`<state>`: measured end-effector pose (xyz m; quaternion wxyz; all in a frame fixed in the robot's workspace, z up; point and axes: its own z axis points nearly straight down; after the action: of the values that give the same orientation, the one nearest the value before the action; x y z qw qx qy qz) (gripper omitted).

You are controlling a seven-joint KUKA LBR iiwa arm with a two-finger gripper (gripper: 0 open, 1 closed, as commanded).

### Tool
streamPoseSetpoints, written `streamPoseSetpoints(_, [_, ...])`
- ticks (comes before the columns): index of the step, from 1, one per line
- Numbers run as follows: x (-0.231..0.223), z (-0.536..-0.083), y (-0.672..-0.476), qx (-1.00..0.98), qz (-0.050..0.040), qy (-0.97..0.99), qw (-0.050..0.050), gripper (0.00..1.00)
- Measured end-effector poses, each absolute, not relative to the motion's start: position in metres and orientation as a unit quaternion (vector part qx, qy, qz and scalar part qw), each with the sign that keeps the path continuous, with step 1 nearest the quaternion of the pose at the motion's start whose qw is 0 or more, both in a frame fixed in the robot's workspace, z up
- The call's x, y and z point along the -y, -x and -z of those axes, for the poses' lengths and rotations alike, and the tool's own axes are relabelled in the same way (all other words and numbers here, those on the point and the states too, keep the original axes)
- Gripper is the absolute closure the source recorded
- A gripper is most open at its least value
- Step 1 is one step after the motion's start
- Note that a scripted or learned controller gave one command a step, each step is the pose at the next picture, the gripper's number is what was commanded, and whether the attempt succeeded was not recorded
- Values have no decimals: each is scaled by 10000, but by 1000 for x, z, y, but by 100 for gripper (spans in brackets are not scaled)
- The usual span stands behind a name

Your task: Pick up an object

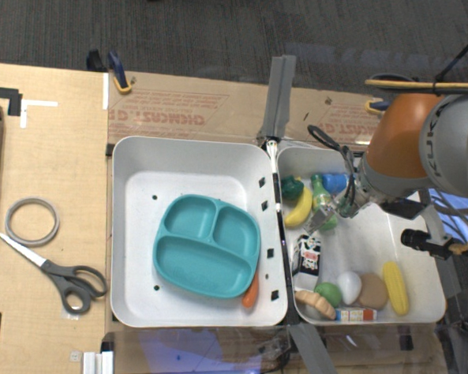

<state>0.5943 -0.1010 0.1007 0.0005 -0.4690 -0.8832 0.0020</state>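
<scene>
While the gripper (333, 214) hangs low over the right bin's (416, 312) far-left corner, beside a banana (298, 208) and green bottle (322, 197), its grip cannot be told.

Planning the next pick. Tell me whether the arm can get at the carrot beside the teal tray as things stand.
Probably yes. The carrot lies in the left bin, against the teal tray, with nothing on top of it. The tray edge and bin wall crowd it, so a grasp may be tight. The gripper hangs over the right bin.
</scene>
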Motion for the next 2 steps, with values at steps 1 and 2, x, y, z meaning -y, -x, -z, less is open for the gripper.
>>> streamPoseSetpoints(1, [99,-92,-591,8484,-3,5294,0,0])
streamPoseSetpoints(2, [100,-101,-591,8486,-6,5290,-7,100])
